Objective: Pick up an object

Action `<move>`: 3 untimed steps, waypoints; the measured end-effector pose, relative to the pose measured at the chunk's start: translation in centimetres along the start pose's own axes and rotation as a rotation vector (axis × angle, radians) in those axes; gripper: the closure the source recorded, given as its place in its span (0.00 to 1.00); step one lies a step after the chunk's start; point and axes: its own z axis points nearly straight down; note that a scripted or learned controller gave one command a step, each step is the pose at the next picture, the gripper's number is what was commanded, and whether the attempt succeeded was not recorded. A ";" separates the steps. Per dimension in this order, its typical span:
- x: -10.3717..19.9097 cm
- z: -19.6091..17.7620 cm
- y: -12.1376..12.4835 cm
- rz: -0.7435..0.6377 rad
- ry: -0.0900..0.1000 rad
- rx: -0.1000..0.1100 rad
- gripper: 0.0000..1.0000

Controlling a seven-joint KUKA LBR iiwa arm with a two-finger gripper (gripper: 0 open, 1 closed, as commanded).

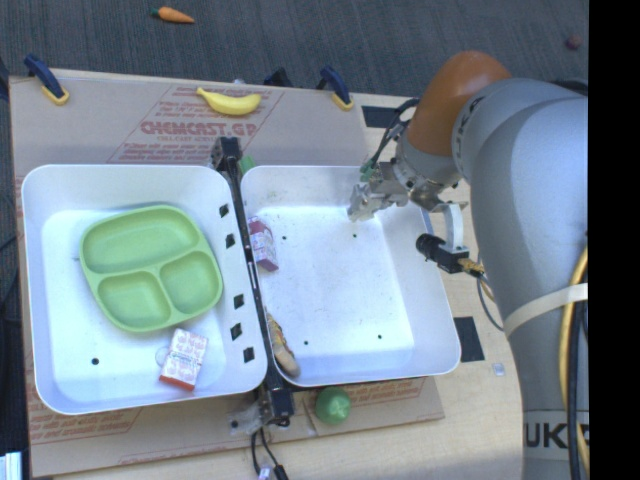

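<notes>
My gripper (362, 204) hangs low over the far right part of the right bin (400, 343), close to its back wall. No object shows between its fingers. A small red and white packet (262, 243) lies at the right bin's left wall. A tan, peanut-like object (281, 349) rests at that bin's near left corner. In the left bin (40, 268) sit a green divided plate (150, 265) and a red and white carton (184, 358).
A yellow banana (230, 99) lies on the cardboard behind the bins. A green ball (333, 405) sits in front of the right bin. An orange carrot (175, 14) lies on the floor beyond the bench. Blue clamps (47, 78) hold the cardboard's back edge.
</notes>
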 end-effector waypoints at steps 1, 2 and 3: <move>0.0 0.0 0.0 -0.001 0.000 0.000 0.00; 5.9 -8.6 0.1 0.007 0.001 -0.004 0.00; -0.2 -4.6 -0.1 0.010 0.000 -0.001 0.00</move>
